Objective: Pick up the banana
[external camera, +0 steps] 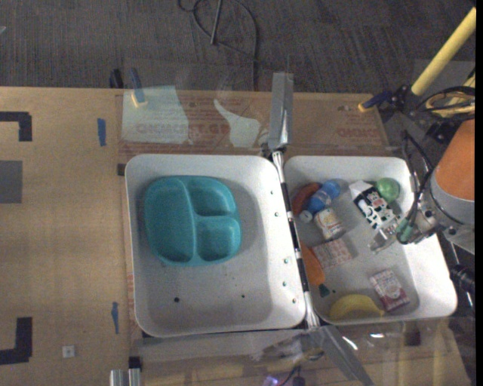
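We take this for a robotics lab: two white bins [202,320] sit on a plywood bench [60,249] marked with black and blue tape [101,131], cables [226,22] trail over grey carpet, beside the arm [460,177].

The banana [356,306] is yellow, short and plump, lying flat on the floor of the right-hand white bin [438,283] with its curve arching upward in the camera view. It sits at the bin's near edge, close to the near-left corner, its tips pointing toward the rim. From the gripper [392,236] it lies well apart, below and a little to the left, untouched and unheld.
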`<state>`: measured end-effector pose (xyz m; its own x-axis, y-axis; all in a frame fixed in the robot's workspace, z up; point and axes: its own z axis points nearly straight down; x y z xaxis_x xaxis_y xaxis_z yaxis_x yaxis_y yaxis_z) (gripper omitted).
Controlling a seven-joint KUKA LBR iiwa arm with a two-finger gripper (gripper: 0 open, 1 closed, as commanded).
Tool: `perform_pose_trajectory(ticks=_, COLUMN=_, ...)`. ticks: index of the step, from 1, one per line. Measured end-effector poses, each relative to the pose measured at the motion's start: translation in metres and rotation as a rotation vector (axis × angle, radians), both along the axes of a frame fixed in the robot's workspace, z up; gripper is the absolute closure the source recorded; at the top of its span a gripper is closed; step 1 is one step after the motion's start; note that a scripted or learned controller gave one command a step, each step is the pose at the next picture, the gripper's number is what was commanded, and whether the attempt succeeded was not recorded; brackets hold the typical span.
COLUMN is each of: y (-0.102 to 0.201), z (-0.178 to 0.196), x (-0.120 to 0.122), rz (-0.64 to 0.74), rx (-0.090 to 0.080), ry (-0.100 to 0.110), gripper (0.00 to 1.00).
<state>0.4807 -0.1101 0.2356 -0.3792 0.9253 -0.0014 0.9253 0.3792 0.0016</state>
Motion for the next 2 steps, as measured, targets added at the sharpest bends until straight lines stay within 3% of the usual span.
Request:
perform_pose_trajectory(ticks=1, y=-0.041, z=0.026, x=0.0, rz=0.193, rx=-0.002, ry=-0.003, gripper=1.0)
perform_pose_trajectory(ticks=2, y=-0.071, z=-0.135, x=0.004, rz=0.242, rx=-0.006, ry=-0.015, gripper=1.0)
